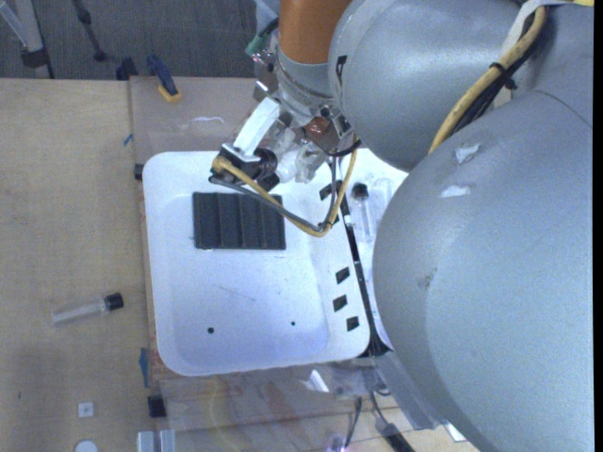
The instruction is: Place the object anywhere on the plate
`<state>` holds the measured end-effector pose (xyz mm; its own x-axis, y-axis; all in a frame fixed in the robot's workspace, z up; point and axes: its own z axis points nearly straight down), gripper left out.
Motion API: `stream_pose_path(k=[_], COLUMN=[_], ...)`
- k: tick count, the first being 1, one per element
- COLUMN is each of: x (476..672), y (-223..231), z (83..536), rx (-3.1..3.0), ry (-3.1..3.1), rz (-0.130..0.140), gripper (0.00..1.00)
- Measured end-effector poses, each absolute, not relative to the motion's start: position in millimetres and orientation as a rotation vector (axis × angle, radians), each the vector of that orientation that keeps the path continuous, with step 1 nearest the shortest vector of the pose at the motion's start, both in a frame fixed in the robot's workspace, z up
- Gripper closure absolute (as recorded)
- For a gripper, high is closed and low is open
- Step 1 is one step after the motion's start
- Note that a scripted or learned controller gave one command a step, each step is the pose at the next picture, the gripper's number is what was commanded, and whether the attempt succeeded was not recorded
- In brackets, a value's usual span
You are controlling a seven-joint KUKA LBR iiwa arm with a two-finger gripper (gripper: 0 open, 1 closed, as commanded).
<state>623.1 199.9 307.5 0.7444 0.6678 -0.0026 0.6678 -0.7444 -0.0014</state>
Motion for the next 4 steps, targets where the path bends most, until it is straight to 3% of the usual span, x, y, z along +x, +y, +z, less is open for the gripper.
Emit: stream_pose_path(k=[1,2,3,4], x=[555.1,612.2,539.1,478.1], y=[223.5,223.3,224.6,225.0], z=[324.2,350.9,205.3,224.8], rx=[-3.096,-3.127,-3.112,-3.092], ry=[-0.535,-0.311,-0.430,-0.555], rz=[-0.002,-0.006,0.008,0.009], gripper=[1.00,1.00,1.00,1.00])
